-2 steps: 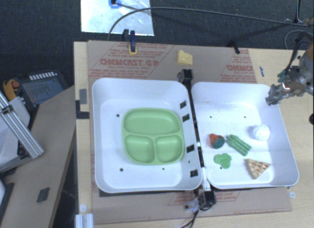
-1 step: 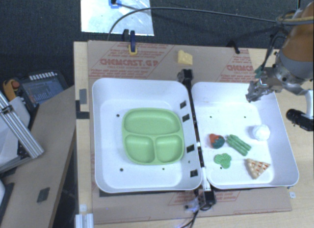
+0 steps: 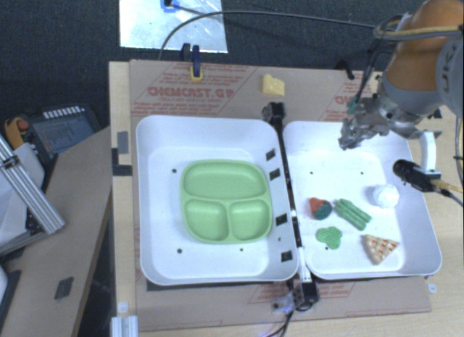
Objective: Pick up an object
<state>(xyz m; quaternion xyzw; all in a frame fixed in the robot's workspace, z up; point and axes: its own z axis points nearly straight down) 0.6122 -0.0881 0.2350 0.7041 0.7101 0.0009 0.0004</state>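
Toys (image 3: 352, 213) well below tool (image 3: 353, 137)

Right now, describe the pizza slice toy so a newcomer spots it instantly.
Look in the right-hand white bin, at the cluster of toy food near its front edge. The pizza slice is the item nearest the front right corner: a tan triangle with red specks, unlike the green pieces and white ball nearby.

Dark speckled carpet floor (image 3: 58, 31); shiny silver foil sheet (image 3: 172, 8) at 12 o'clock; tan wooden side table (image 3: 65, 205) at 9.
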